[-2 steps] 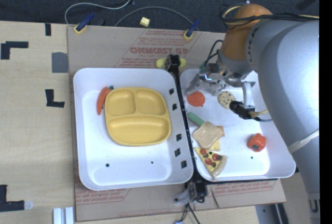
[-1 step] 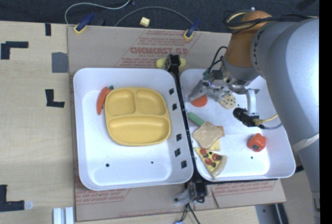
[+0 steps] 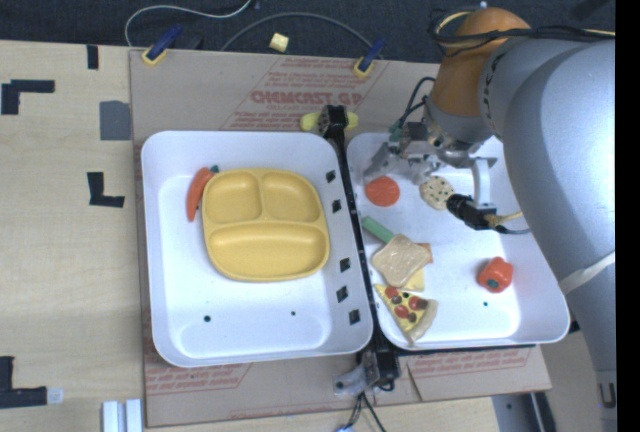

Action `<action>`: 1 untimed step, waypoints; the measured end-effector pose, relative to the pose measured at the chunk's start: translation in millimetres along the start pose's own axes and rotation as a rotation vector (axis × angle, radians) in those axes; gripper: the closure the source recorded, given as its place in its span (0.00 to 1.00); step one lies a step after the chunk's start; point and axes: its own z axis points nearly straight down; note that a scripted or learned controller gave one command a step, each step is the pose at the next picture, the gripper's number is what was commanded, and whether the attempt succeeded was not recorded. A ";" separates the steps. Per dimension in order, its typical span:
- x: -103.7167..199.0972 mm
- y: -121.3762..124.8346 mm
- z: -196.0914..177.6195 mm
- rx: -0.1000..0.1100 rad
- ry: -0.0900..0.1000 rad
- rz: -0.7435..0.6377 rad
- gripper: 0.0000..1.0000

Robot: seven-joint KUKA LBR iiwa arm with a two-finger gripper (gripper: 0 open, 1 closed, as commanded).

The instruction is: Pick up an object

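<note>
I am hovering my fingers (image 3: 408, 160), spread open and gripping nothing, just above the tomato slice (image 3: 381, 190) lying flat in the right bin (image 3: 520, 320); light, thin, probably slippery plastic, best pinched across its rim.

The grey arm (image 3: 560, 150) comes in from the right side and fills that side of the view, its bulky link lying over the right bin's (image 3: 520, 320) right edge. The orange band (image 3: 470, 70) above the wrist sits over the bin's far right corner, with cables looped around it. Below it the gripper (image 3: 405, 158) hangs over the far part of the bin, toward its left wall, but its metal parts are too cluttered to read how they stand.
</note>
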 end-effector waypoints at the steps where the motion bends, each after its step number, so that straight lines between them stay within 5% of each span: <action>1: 13.5 -25.8 -0.5 0.001 -0.001 0.002 0.00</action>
